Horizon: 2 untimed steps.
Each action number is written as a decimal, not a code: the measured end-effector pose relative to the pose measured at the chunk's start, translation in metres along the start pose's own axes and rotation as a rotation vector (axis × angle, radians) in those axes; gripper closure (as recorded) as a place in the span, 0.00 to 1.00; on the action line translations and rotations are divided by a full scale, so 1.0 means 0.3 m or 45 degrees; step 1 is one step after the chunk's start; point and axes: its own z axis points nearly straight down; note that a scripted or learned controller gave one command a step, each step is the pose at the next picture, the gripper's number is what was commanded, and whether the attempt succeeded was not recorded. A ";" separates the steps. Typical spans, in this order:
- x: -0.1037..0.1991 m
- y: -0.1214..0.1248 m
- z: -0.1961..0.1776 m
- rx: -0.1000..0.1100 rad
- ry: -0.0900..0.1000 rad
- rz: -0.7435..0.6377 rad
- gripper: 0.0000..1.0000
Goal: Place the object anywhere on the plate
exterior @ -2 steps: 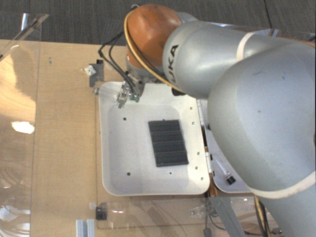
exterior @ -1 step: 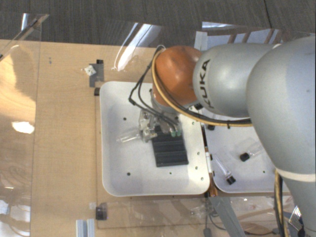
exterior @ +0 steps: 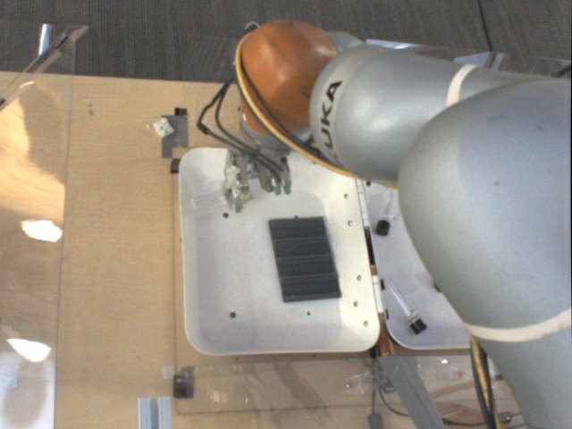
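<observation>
The plate (exterior: 305, 258) is the dark, ribbed rectangular slab lying flat near the centre of the left bin (exterior: 206, 320). Its long axis runs from roughly 11 o'clock to 5 o'clock, slightly skewed against the bin walls; the ribs run across the short axis. Nothing rests on its surface, so the placement is judged not yet done.

The object to be placed cannot be identified with certainty. A small pale shape sits at the gripper (exterior: 255, 184), but it may be part of the tool itself.

The gripper hangs at 11 o'clock from the plate, near the bin's far edge and well apart from the plate. The finger spread cannot be determined, nor can it be confirmed that anything is held. The arm (exterior: 429, 123) enters from 3 o'clock and overhangs the right bin (exterior: 420, 315), hiding most of it. Two small dark items (exterior: 417, 326) lie on its visible floor.

To complete the task, the gripper would need to travel toward 5 o'clock.
</observation>
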 end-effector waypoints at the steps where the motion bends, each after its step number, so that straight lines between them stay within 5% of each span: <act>1: -0.023 0.074 0.001 0.005 -0.007 -0.509 1.00; 2: -0.034 0.058 -0.048 0.010 -0.020 -0.500 1.00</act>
